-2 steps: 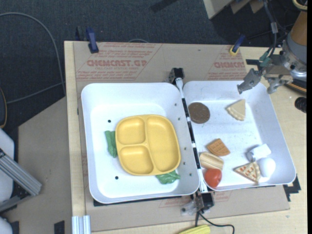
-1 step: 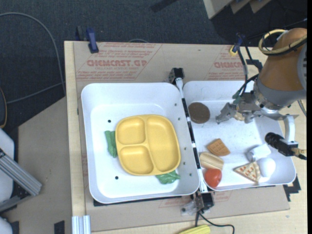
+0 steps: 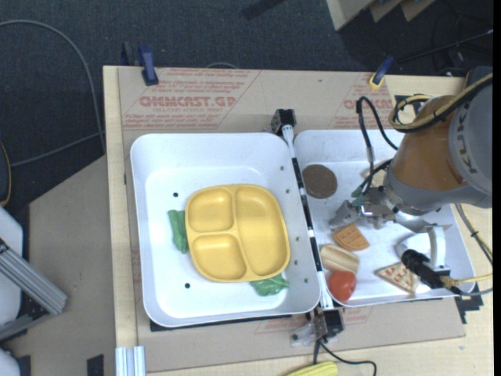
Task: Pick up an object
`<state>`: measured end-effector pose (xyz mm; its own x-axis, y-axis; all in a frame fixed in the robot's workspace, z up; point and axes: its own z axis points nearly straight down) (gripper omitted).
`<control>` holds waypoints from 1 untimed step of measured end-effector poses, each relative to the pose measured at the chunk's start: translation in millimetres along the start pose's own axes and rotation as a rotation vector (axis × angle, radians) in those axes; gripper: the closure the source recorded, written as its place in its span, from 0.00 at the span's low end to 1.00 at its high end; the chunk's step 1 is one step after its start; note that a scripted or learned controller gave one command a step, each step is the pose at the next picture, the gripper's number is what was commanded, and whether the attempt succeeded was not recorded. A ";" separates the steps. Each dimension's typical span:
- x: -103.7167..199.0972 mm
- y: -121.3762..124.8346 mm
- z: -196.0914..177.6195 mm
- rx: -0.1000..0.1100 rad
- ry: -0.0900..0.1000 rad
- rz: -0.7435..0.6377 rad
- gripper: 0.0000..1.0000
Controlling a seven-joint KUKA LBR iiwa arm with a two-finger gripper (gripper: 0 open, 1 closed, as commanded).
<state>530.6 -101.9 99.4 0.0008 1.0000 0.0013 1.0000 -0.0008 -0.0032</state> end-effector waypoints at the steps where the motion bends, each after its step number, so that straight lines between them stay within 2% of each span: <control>1: 4.2 -20.4 15.6 0.000 0.000 0.000 0.00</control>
<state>510.2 -97.7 83.9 0.0006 1.0000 0.0016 1.0000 -0.0006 -0.0033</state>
